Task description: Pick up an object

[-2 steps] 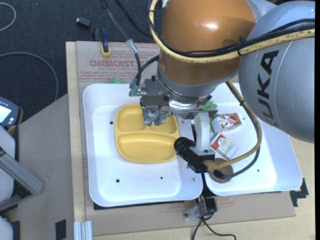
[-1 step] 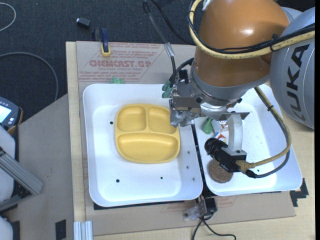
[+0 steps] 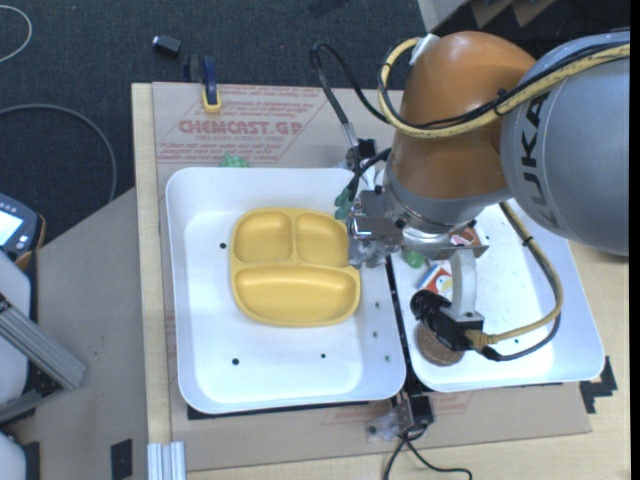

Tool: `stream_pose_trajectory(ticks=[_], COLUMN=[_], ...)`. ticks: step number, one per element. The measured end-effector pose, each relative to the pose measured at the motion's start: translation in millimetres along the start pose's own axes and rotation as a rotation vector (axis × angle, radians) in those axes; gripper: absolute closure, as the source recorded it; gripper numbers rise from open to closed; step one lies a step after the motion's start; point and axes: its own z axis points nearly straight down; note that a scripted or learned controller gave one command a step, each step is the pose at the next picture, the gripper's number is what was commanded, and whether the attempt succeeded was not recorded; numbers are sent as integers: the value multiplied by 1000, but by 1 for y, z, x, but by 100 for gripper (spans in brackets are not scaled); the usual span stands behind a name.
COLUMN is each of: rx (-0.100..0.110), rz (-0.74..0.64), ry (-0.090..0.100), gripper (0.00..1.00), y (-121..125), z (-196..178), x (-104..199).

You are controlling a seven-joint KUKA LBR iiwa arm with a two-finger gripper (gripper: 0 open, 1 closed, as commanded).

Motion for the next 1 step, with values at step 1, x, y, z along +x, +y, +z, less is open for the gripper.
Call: stream_pose_trajectory(ticks=[1], rx=[-15], rz=[-3], ry=[4], gripper=[100], y=[-25], z=[-64], x=[-27])
